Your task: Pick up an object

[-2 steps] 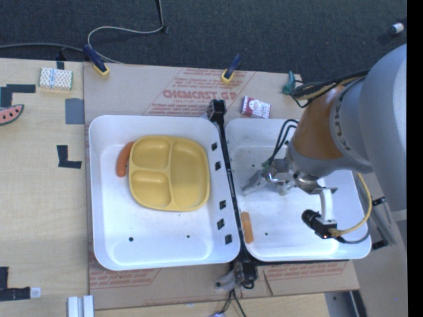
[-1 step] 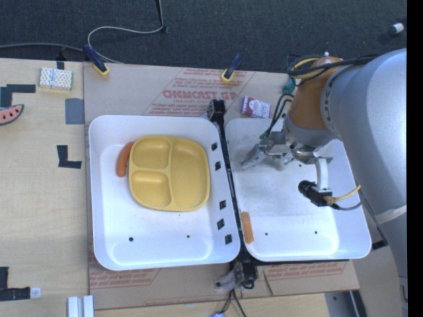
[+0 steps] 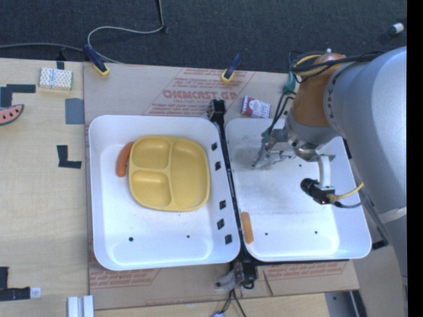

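I see the arm (image 3: 370,117) reaching in from three o'clock, its grey bulk and orange band hanging over the right bin (image 3: 297,243). The gripper (image 3: 264,158) sits low over the upper-left part of that bin, its thin metal fingers (image 3: 259,161) pointing toward nine o'clock. They look slightly spread, and I see nothing between them; only bare white bin floor lies under the tips.

The nearest object I can pick is a small orange piece (image 3: 246,226), lying at about six o'clock from the gripper, pressed against the right bin's left wall near the divider. It sits well apart from the fingers.

In the left bin (image 3: 158,253), at nine o'clock from the gripper, I see a yellow divided plate (image 3: 169,172) lying flat with three compartments. An orange sausage-shaped piece (image 3: 122,160) lies touching the plate's left rim, partly tucked beside it.

Beyond the bins, at twelve o'clock from the gripper, a small red-and-white packet (image 3: 254,107) rests on the cardboard sheet (image 3: 192,94). Two yellow-and-blue clamps (image 3: 230,70) hold that sheet's far edge. A black cable (image 3: 125,28) runs across the dark floor at the top. At far left on the wooden bench (image 3: 39,197) lie a small patterned block (image 3: 55,78) and a watermelon-slice toy (image 3: 9,115).
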`<state>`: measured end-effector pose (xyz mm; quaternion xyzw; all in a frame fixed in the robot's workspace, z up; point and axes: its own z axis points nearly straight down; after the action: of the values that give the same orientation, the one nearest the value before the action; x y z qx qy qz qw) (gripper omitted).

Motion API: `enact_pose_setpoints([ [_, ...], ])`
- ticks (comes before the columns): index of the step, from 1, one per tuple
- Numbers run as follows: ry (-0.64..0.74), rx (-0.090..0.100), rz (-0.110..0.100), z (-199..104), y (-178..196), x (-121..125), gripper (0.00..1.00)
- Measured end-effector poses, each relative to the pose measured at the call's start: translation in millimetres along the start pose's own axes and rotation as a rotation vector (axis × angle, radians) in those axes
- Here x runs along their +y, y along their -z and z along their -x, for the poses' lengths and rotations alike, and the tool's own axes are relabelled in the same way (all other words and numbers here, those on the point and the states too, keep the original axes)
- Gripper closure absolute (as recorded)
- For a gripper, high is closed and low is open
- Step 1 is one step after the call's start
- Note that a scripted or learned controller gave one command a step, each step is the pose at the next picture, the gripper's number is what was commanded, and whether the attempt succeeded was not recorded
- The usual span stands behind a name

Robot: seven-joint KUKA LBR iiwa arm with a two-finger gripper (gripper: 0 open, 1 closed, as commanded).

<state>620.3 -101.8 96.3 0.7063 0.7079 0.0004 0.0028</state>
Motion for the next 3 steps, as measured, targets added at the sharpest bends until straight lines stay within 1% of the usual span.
enact_pose_setpoints([
  [1, 0.001, 0.0, -0.002, -0.3, 8.6, -0.5, 1.0],
  [2, 0.001, -0.001, -0.002, 0.0, 8.5, -0.5, 0.0],
  [3, 0.002, 0.0, -0.003, -0.8, 17.7, -0.7, 1.0],
])
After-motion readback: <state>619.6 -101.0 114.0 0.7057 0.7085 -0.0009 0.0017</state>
